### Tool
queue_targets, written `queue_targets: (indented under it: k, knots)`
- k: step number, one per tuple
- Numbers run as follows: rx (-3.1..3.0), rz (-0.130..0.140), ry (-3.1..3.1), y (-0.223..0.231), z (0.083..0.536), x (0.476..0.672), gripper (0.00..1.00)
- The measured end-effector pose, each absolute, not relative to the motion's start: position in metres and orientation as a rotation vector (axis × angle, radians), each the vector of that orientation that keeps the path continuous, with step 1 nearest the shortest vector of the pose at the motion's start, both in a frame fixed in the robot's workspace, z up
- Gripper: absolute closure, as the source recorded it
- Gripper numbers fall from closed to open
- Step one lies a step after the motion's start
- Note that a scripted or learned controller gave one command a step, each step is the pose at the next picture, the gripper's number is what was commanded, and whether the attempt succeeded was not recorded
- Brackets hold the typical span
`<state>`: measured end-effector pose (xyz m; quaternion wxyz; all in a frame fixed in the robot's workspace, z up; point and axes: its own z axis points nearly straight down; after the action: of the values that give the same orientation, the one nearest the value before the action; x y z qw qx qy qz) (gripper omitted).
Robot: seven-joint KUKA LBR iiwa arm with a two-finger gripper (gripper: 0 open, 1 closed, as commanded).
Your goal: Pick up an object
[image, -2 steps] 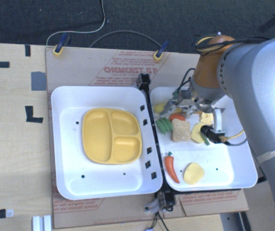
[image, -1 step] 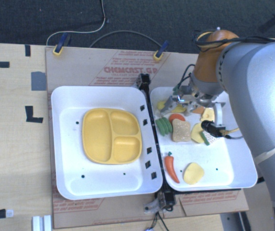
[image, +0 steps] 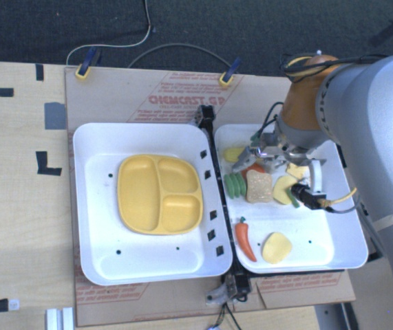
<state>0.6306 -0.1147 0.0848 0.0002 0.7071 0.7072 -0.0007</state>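
Note:
My gripper hangs low over the far part of the right bin, below the orange wrist band. Right under and beside it lie a tan bread slice, a green bean pod, a small red piece and a yellow piece. More yellow pieces sit to the right of the bread, partly under the gripper body. Nearer the front of the bin lie an orange carrot and a round yellow lump. No object shows held in the gripper.
The left bin holds a yellow divided plate. A black divider strip runs between the bins. The grey arm covers the right bin's far right corner. A cable with a black plug hangs off the gripper.

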Motion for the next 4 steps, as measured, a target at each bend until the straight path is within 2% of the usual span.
queue_targets:
  k: [1, 2, 3, 4]
  knots:
    - [2.226, -0.012, 2.238, -0.131, 0.084, 0.655, 0.00]
    - [2.219, -0.002, 2.225, -0.099, 0.084, 0.634, 0.00]
    - [2.234, -0.016, 2.240, -0.114, 0.083, 0.659, 0.00]
    - [2.222, -0.003, 2.220, -0.110, 0.085, 0.620, 0.00]
